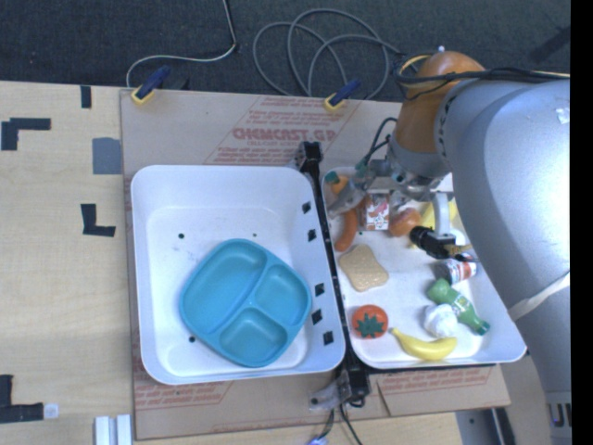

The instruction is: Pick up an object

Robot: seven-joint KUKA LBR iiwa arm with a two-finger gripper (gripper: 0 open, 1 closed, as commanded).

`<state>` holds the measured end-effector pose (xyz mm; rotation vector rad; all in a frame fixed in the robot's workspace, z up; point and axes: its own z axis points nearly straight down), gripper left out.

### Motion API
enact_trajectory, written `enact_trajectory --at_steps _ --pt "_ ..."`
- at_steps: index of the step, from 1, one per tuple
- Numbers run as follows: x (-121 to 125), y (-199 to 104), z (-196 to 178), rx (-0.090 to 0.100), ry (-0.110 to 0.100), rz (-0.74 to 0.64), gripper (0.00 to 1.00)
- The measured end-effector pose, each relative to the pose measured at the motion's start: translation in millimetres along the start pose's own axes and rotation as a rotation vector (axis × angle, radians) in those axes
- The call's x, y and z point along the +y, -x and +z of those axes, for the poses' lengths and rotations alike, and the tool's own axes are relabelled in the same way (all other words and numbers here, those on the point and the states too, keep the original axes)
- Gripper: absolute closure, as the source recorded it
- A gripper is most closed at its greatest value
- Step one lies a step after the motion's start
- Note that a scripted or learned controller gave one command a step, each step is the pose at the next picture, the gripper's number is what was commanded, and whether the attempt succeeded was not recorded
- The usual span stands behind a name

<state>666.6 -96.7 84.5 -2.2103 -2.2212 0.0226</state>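
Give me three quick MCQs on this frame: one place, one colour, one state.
1. Where is the blue tray?
A. left bin
B. right bin
C. on the cardboard

2. What colour is the banana?
A. green
B. yellow
C. red

3. How does the tray lie?
A. flat, compartments up
B. upside down
C. leaning on the wall

Answers:
1 A, it sits on the floor of the left bin.
2 B, yellow, at the near edge of the right bin.
3 A, its three compartments face the camera.
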Motion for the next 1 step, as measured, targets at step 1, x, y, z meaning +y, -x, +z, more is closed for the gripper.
enact_trajectory --at_steps 1 --pt "-0.5 0.5 -10.6 -0.002 0.005 0.004 1.00"
